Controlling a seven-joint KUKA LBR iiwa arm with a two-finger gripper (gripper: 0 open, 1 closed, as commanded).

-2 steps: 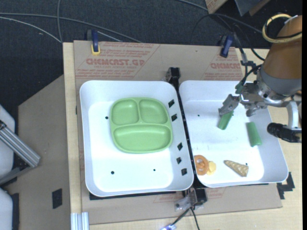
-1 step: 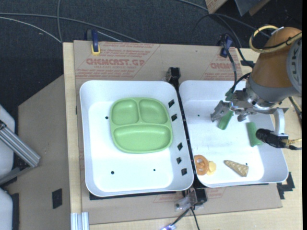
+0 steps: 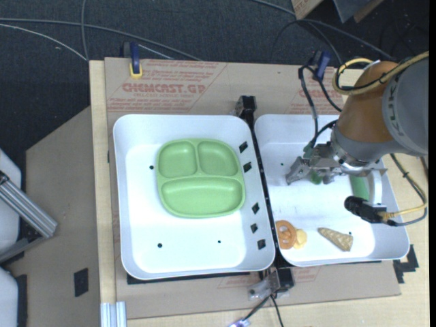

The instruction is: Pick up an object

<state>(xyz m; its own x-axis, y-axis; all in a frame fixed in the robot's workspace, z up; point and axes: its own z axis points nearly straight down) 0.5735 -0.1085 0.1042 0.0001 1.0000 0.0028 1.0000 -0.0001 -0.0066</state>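
Nearest the camera, in the right bin (image 3: 388, 254): an orange pretzel-like toy (image 3: 289, 234) by the front-left corner and a tan pizza-slice wedge (image 3: 338, 238) just beside it, long axis across the bin, tip pointing left. Farther back, the gripper (image 3: 308, 172) low over the bin floor, with a green object (image 3: 359, 184) close beneath the wrist, partly hidden; finger state impossible to tell. Both front toys well apart from the gripper, toward the camera, nothing between. Across the divider, a green sectioned plate (image 3: 200, 178) in the left bin (image 3: 129, 182).
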